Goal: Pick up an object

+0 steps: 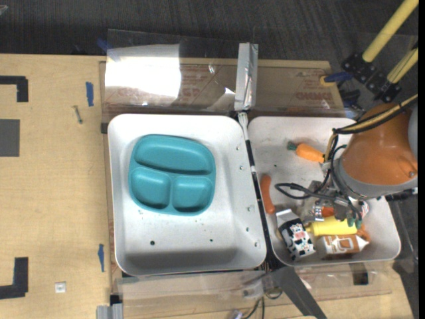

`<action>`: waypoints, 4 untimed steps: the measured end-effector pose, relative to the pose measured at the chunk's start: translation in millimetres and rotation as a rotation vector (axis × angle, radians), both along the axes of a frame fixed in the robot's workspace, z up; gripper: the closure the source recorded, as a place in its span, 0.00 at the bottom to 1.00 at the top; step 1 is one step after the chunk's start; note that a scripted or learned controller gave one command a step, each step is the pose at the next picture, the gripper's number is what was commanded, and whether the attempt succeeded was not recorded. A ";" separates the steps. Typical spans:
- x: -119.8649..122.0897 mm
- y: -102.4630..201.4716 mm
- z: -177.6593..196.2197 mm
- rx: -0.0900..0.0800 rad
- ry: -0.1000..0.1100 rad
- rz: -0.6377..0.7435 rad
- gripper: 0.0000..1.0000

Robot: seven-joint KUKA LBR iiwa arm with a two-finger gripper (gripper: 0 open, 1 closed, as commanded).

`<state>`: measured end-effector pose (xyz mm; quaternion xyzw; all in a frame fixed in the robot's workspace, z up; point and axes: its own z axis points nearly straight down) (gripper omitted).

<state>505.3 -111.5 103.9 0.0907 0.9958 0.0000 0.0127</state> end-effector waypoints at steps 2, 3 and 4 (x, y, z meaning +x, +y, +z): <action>7.0 -7.8 -11.1 -0.011 0.003 0.522 1.00; 77.4 -8.0 -13.7 -0.017 0.008 0.947 1.00; 76.3 -8.8 -14.5 -0.016 0.012 0.948 0.00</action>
